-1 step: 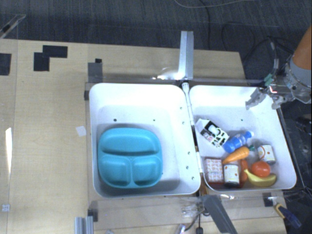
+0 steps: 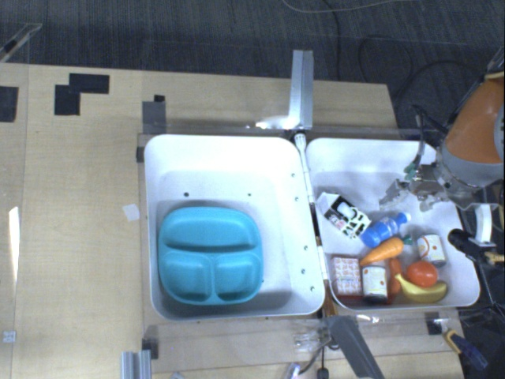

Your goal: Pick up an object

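The right bin (image 2: 355,164) holds a heap of small items near its front. Among them are a white box with black marks (image 2: 345,214), a blue bottle (image 2: 384,230), an orange carrot (image 2: 384,249), a red tomato (image 2: 423,273), a yellow banana (image 2: 422,293), a dark jar (image 2: 375,283) and a pink checked box (image 2: 346,270). My gripper (image 2: 412,194) hangs over the back right of this bin, just above and right of the blue bottle. Its fingers are open with nothing between them. The grey arm with its orange band (image 2: 480,129) comes in from the right.
A blue divided tray (image 2: 211,253) lies in the left bin (image 2: 221,160). A metal post (image 2: 302,85) stands behind the wall between the two bins. A small white can (image 2: 432,247) sits by the carrot. Black clamps and cables lie at the right edge.
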Tool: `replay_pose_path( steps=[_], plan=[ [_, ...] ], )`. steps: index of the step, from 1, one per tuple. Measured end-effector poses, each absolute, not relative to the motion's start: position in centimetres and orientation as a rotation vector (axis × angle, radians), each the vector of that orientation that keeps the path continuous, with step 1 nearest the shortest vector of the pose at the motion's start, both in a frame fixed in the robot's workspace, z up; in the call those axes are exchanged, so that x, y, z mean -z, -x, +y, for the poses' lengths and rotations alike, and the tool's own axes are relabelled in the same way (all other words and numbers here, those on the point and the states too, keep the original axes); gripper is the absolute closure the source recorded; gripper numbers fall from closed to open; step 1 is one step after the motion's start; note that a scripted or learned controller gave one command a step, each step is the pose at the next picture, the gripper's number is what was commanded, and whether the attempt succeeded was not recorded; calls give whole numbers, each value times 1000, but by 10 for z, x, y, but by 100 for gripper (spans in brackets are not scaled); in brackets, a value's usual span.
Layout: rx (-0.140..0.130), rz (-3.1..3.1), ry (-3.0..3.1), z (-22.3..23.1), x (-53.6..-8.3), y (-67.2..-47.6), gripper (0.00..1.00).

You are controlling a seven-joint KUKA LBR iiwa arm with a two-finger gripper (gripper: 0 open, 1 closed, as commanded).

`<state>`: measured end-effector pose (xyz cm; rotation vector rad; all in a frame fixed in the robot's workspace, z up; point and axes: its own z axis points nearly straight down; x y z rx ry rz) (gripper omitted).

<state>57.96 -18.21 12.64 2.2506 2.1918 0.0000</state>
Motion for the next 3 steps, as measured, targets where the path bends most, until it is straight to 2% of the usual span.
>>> replay_pose_path(
  steps=[1, 2, 3],
  plan=[
    [-12, 2188, -2239, -168, -89, -544, 0],
    [-18, 2189, -2235, -167, -99, -547, 100],
    [-4, 2245, -2193, -78, -199, -563, 100]
  ],
)
